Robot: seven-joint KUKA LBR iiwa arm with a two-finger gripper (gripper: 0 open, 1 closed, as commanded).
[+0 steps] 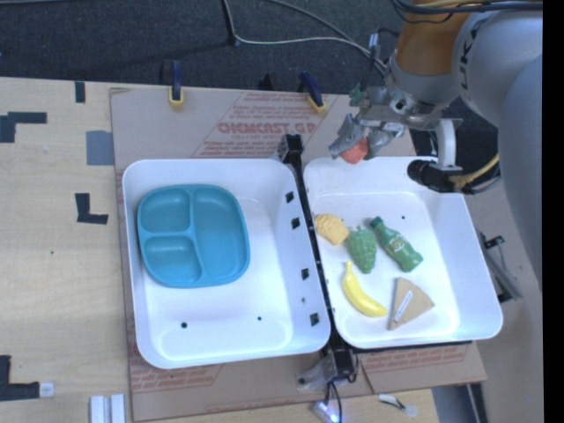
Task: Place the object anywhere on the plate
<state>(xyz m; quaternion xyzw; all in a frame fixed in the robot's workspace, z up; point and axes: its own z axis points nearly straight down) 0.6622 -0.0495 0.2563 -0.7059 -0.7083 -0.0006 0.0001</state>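
Transfer underway: tool [359,151] clamped on red object [354,154].
Carry level toward the table's left bin; release low over blue plate [191,234].

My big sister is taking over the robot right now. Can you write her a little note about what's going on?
Gripper: up above the far edge of the right bin, shut on a small red thing.
Blue plate: in the left bin, nothing on it.
In the right bin: banana, green bottle, and other toy food.
Done: red thing picked up.
Left: carry it over and set it on the plate.
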